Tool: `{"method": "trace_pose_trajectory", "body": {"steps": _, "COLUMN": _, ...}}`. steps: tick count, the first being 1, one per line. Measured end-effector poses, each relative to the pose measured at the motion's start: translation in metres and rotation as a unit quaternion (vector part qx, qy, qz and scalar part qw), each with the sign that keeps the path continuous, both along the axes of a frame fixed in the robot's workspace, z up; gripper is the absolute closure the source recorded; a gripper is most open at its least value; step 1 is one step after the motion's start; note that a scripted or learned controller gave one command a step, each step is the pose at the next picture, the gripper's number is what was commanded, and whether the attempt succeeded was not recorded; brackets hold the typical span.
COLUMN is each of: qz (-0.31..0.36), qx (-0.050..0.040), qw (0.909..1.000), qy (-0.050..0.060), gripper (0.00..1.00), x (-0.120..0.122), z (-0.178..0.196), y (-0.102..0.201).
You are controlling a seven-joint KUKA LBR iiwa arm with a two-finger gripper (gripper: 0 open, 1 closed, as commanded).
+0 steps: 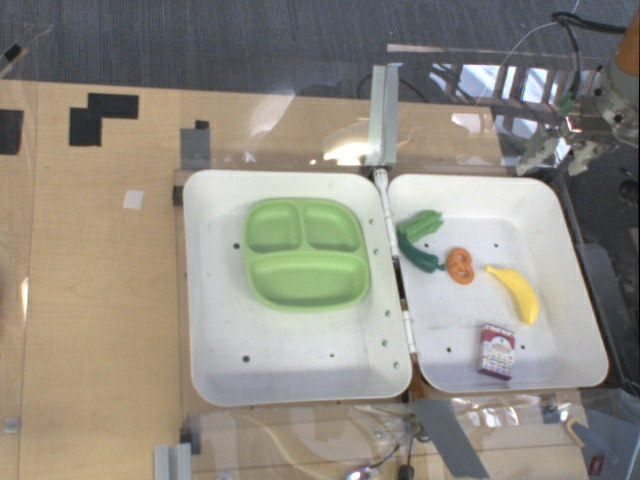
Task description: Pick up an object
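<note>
My pincer [568, 148], grip state unclear, hangs beyond the right white bin's [560, 218] far-right corner; the curved yellow banana [516, 293] awaits picking.

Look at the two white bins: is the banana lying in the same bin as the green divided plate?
No, the banana lies in the right bin, while the green divided plate sits in the left bin.

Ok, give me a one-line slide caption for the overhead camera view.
Green divided plate in the left bin; banana, green and orange toys and a small box in the right bin.
</note>
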State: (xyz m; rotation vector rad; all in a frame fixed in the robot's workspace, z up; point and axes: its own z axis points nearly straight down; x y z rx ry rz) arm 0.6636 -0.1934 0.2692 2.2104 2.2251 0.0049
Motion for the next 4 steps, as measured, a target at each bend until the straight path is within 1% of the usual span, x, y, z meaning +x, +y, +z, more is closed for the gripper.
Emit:
{"method": "trace_pose_trajectory", "body": {"steps": 1, "qz": -0.015, "qx": 0.0002, "qw": 0.9999, "qy": 0.001, "gripper": 0.0, "x": -0.039, "z": -0.089, "y": -0.012}}
{"method": "trace_pose_trajectory", "body": {"steps": 2, "qz": 0.079, "qx": 0.0004, "qw": 0.9969, "qy": 0.001, "gripper": 0.0, "x": -0.122, "z": -0.173, "y": 0.01}}
{"method": "trace_pose_trajectory", "body": {"steps": 3, "qz": 0.079, "qx": -0.0006, "qw": 0.9969, "qy": -0.002, "gripper": 1.0, "x": -0.12, "z": -0.161, "y": 0.01}}
{"method": "trace_pose_trajectory", "body": {"steps": 4, "qz": 0.042, "qx": 0.0001, "qw": 0.9991, "qy": 0.0, "gripper": 1.0, "x": -0.108, "z": -0.062, "y": 0.067}}
